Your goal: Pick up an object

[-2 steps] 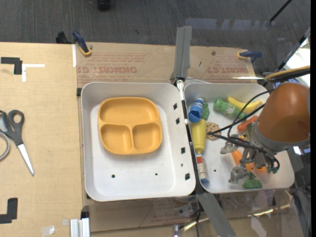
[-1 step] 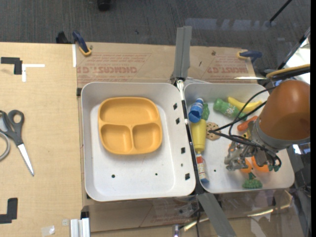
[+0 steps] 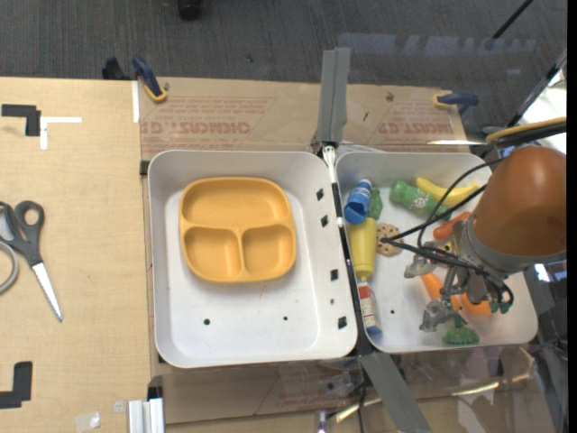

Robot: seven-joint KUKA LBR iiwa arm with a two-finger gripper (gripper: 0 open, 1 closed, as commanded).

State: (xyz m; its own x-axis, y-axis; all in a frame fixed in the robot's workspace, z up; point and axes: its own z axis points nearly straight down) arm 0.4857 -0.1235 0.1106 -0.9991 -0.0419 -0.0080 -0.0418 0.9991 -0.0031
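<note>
The right bin (image 3: 397,327) holds a pile of small toys: a yellow bottle (image 3: 363,246), a blue bottle (image 3: 358,201), a green piece (image 3: 411,197), a yellow banana shape (image 3: 446,190), a brown cookie (image 3: 389,240), orange pieces (image 3: 436,284) and a green broccoli-like piece (image 3: 462,336). My gripper (image 3: 439,315) reaches down into the bin's front right corner, just left of the broccoli piece and over the orange pieces. Cables and the orange wrist band (image 3: 527,201) cover part of the pile.
The left bin (image 3: 171,332) holds an orange-yellow divided plate (image 3: 238,228). Scissors (image 3: 32,251) lie on the bench at far left. A metal bar (image 3: 334,97) stands behind the wall between the bins. Cardboard lies behind both bins.
</note>
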